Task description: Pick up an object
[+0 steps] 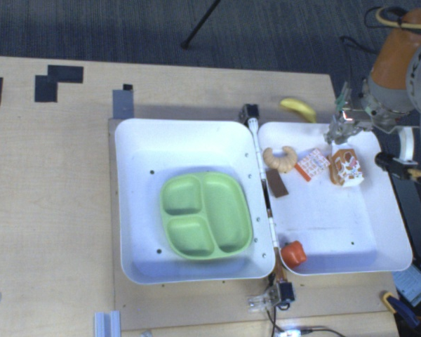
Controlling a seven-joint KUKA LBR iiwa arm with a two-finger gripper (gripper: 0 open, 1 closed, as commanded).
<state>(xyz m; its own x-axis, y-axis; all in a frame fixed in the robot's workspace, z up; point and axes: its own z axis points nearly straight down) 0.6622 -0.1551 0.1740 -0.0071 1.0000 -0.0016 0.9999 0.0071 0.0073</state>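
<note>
The right bin (379, 237) holds a tan croissant-shaped pastry (281, 158), a small red and white packet (312, 165), a frosted pastry with red specks (346, 168), a dark brown bar (274, 182) by the left wall and an orange-red round object (293, 254) at the front left corner. My gripper (339, 126) hangs over the bin's back right part, just above and behind the frosted pastry. Nothing is visible between its fingers.
The left bin (137, 188) holds a green divided tray (205, 215). A yellow banana (299, 108) lies on the bench behind the right bin. Black cables and a connector (281, 295) sit at the front between the bins.
</note>
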